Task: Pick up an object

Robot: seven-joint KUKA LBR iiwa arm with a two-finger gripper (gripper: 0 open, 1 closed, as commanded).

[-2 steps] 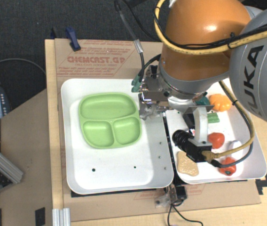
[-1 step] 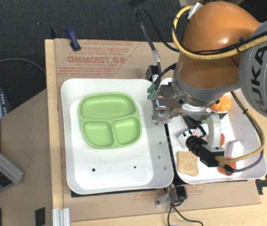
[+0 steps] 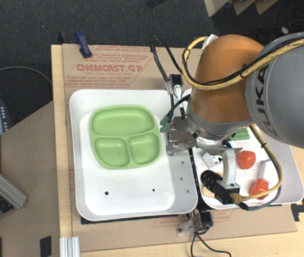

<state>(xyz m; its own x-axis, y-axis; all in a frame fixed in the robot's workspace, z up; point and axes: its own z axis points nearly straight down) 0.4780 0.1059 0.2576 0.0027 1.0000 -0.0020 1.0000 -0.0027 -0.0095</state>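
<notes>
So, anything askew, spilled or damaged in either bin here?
Nothing stands out. The green divided tray lies flat in the left bin, and two orange pieces sit in the right bin, partly hidden by the arm.

A: What does the arm look like, taking its orange band as the landmark?

B: Right of the band runs a broad grey casing with part of a black KUKA mark. Yellow and black cables loop across the band. Below it sits a metal wrist block, and a pale mount with more cable.
</notes>
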